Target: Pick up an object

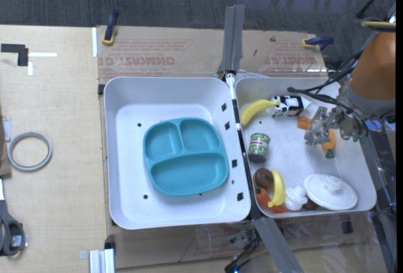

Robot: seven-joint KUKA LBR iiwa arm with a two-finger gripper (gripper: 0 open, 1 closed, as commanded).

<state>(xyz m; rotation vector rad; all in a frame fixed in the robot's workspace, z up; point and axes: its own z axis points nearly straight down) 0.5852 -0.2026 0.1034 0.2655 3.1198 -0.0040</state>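
One gripper (318, 132) is hanging over a small, light orange toy (329, 146); I cannot tell its state

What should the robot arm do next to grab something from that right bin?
Probably lower the tool straight down. It hangs over the upper right part of the right bin, with small orange pieces directly beneath it, so they look like the nearest target. Whether it already touches them is hard to tell. The banana and small can lie farther left.
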